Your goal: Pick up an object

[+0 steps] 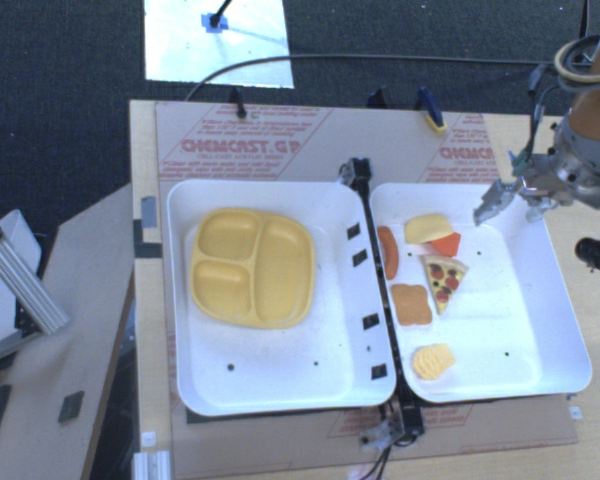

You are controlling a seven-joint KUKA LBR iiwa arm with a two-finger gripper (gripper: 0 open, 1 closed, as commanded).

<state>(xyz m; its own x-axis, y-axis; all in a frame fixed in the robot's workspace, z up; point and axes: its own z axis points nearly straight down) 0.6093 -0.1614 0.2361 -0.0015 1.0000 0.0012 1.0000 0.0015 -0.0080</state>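
The right bin (540,308) holds several toy foods. A red sausage (387,251) lies by the divider, with a yellow cheese piece (427,229) and an orange wedge (445,245) next to it. Below them are a pizza slice (443,280), a brown toast piece (412,304) and a ridged yellow piece (433,360). My gripper (510,206) hangs over the bin's upper right corner, right of the cheese and apart from it. Its fingers stand open with nothing between them.
The left bin (210,378) holds a yellow compartment tray (252,266). A black divider with clips (372,288) runs between the bins. The grey arm (585,148) comes in from the right edge. A blue clamp (432,110) sits on the board behind.
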